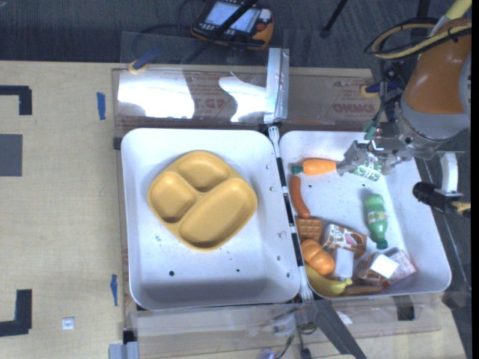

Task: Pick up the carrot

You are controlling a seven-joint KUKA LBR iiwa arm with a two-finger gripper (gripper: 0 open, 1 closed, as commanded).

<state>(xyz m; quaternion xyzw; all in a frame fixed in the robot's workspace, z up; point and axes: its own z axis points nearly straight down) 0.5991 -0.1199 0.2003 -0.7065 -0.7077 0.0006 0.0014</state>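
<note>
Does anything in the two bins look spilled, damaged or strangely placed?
Nothing looks spilled or damaged. The yellow divided plate sits askew in the left bin. In the right bin, several items are piled in the near corner, while the carrot lies apart by the tool.

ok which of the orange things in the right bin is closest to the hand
The carrot, lying at the bin's top left, its tip right beside the hand. The thin orange sausage and round orange fruit lie lower down.

KUKA arm: grey body, broad orange band above wrist. Yellow and black cables loop around its upper part. Gripper is pale metallic grey, blocky head, small green marking underneath.
</note>
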